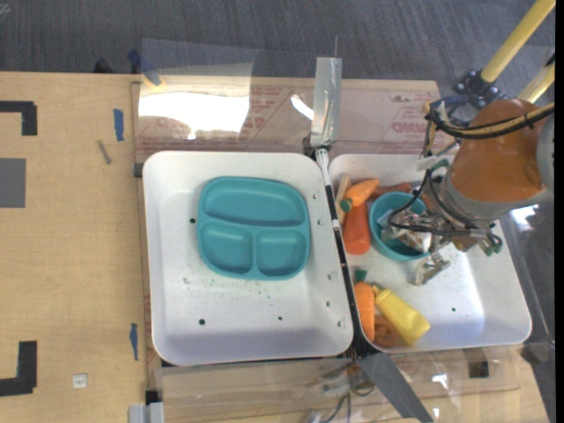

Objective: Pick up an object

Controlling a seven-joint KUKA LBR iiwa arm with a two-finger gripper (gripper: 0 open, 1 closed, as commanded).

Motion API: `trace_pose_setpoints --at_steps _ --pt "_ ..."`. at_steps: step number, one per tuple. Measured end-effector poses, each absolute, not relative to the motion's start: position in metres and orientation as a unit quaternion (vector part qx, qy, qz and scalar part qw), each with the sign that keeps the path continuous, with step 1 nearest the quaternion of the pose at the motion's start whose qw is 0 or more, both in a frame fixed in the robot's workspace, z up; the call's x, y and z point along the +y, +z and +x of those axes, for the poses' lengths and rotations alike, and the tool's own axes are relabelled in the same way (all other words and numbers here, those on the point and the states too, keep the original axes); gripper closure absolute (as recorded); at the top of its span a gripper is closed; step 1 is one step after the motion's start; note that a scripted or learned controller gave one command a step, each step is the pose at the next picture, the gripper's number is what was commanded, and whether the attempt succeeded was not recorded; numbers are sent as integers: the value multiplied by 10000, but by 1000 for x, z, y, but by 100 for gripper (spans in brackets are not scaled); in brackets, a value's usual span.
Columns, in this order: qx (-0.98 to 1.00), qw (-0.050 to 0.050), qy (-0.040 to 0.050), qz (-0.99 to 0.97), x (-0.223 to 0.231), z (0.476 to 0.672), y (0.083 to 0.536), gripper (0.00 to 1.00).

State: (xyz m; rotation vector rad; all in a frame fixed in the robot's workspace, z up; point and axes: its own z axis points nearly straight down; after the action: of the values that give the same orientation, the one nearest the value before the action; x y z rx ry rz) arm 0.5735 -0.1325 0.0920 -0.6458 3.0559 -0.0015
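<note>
My own wrist covers the right side of the teal bowl (394, 227) in the right bin (493, 320), so its far rim is hidden from me. My gripper (434, 256) is a tangle of metal below the orange band; I cannot tell how it stands. The orange pieces at the bin's near-left corner overlap the yellow bottle (403, 315), their shapes unclear.
</note>
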Motion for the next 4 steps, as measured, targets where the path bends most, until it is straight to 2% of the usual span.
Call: trace_pose_setpoints --at_steps 1,2,4 --pt "9789 152 -76 -2037 -139 577 110 100" --pt "9785 118 -33 -2059 -134 575 105 0" --pt "9597 58 -16 -2810 -154 601 91 0"
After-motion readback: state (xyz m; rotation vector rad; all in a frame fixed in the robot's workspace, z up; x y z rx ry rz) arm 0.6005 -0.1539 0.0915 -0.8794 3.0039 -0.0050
